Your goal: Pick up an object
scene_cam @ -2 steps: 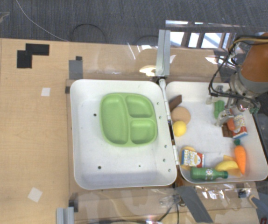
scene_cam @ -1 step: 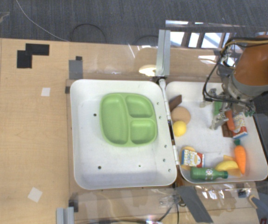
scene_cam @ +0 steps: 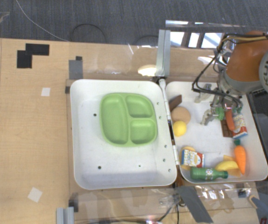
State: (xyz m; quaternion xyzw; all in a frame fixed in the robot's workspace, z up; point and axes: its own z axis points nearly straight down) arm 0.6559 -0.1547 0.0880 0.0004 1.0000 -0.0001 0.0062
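- The grey arm with the orange band (scene_cam: 246,62) reaches in from the right over the right-hand shallow white bin (scene_cam: 194,129), its gripper (scene_cam: 217,111) hanging low above the bin's upper right part.
- The fingers point downward and look parted somewhat; nothing can be seen between them, so I judge them empty.
- Candidate things lie in this bin: a tan egg-shaped piece (scene_cam: 180,114) and a yellow lemon-like ball (scene_cam: 179,128) by the left wall, a small printed carton (scene_cam: 193,158), a green bottle lying on its side (scene_cam: 208,173), a yellow banana-like piece (scene_cam: 227,164), an orange carrot (scene_cam: 240,157), and a red-and-white packet (scene_cam: 237,127) just beside the gripper.
- The left-hand white bin (scene_cam: 87,167) holds a green divided plastic tray (scene_cam: 127,119).
- To do the grasp well, the nearest choice is likely the red-and-white packet: centre the fingers over its narrow width, descend until they straddle it, then close.
- The risk is the bin's right wall and the neighbouring carrot; a crowded approach could nudge things rather than seize one.
- Lift straight up afterwards and check something truly sits between the fingers.
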